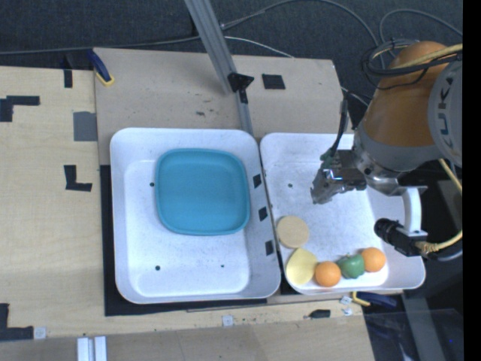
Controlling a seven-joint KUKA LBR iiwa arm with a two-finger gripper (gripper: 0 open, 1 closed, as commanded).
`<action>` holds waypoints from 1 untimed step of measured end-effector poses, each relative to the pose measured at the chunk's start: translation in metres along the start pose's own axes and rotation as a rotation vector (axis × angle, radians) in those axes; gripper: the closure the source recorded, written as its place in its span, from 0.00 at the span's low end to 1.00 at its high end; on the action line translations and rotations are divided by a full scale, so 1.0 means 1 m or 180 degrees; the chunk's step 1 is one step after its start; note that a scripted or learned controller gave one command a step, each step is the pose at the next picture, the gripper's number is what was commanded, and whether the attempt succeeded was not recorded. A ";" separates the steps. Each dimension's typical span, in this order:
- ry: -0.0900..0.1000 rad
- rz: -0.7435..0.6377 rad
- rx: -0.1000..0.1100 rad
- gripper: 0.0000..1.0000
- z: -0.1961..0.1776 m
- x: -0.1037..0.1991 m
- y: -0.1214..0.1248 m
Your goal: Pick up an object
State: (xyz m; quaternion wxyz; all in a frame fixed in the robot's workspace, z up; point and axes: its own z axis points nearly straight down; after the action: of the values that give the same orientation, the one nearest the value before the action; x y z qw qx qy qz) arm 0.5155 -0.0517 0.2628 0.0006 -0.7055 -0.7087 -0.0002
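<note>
My gripper (322, 193) hangs over the middle of the right bin (301, 150), above the bin floor, with nothing visible between its fingers. Below it, near the bin's left side, lies a round tan disc (292, 231). Along the front wall of that bin sit a pale yellow piece (301, 265), an orange ball (327, 274), a green object (351, 266) and a second orange ball (373, 259). All of these lie apart from the gripper, nearer the front edge.
The left bin (135, 277) holds a blue square plate (202, 190). A grey metal pole (218, 47) slants down to the divider between the bins. Cables (301, 10) run behind the bench, and the arm's body fills the right side.
</note>
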 end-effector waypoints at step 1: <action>-0.0002 0.0003 0.0003 1.00 0.011 0.045 -0.008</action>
State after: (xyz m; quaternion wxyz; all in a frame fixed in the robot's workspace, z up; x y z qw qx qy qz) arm 0.5076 -0.0064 0.2514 0.0008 -0.7058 -0.7084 0.0004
